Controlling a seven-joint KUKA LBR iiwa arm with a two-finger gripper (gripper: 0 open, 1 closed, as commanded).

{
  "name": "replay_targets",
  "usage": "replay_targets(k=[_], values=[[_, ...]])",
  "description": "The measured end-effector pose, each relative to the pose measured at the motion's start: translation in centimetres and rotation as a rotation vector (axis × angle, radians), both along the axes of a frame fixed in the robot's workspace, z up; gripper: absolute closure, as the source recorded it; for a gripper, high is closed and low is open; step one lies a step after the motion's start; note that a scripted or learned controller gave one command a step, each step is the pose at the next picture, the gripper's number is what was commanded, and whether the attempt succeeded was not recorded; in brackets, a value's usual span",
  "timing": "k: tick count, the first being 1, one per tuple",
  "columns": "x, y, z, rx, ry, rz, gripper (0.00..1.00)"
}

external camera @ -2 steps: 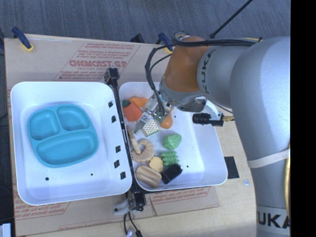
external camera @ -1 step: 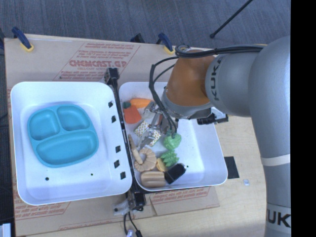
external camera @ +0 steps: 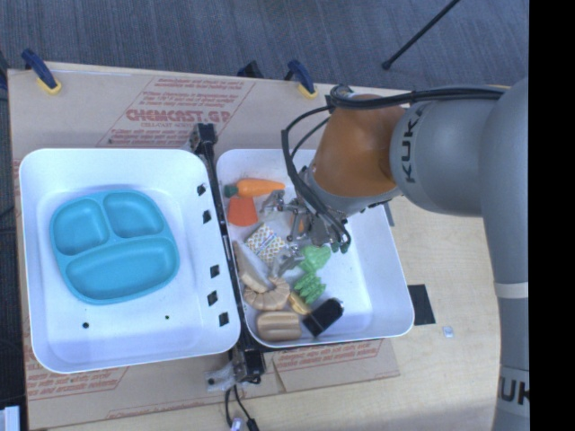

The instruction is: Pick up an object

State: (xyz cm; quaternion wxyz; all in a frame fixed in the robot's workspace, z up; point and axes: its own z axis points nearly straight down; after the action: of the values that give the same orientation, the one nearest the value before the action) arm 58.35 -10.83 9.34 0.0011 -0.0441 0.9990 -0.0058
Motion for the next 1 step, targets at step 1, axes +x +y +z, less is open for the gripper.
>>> replay_targets(k=[1], values=[[6.06,1.06,-0.38,0.005,0.032,-0.013,0.00]])
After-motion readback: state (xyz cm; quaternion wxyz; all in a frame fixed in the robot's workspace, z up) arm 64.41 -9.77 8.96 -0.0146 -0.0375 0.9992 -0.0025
